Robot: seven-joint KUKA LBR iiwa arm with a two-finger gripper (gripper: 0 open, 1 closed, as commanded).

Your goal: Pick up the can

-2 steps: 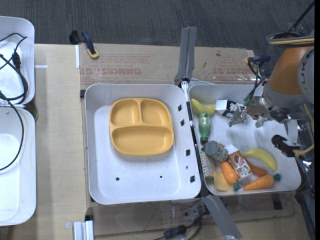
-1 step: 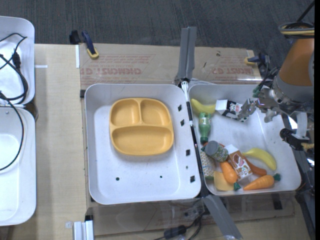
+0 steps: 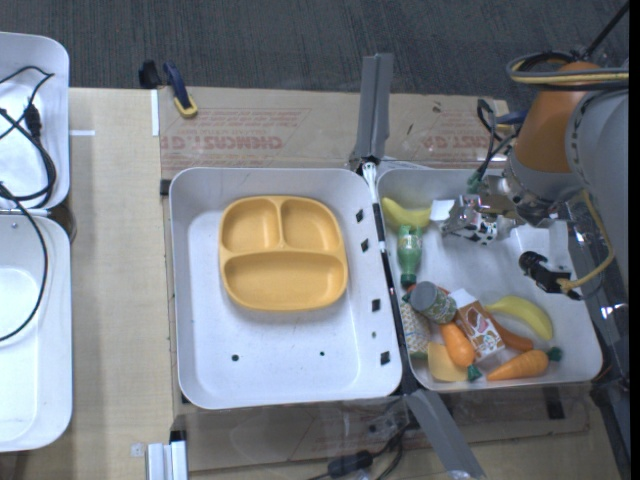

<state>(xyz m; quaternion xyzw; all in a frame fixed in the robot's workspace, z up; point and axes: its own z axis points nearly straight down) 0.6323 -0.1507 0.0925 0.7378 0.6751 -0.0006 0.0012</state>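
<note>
The can [image 3: 432, 302] lies tilted near the left wall of the right bin [image 3: 585, 353], its grey lid facing up and its patterned side against a small box. My gripper [image 3: 478, 225] hovers over the upper part of that bin, above and to the right of the can and well apart from it. Nothing shows in its grasp. The grey arm with its orange band [image 3: 548, 133] comes in from the right.
Around the can lie a green bottle [image 3: 408, 250], a yellow banana [image 3: 404, 213], a second banana [image 3: 526, 315], two carrots [image 3: 518, 365], a red and white box [image 3: 481, 330] and a cheese wedge [image 3: 444, 362]. The left bin [image 3: 190, 298] holds a yellow divided plate [image 3: 283, 252].
</note>
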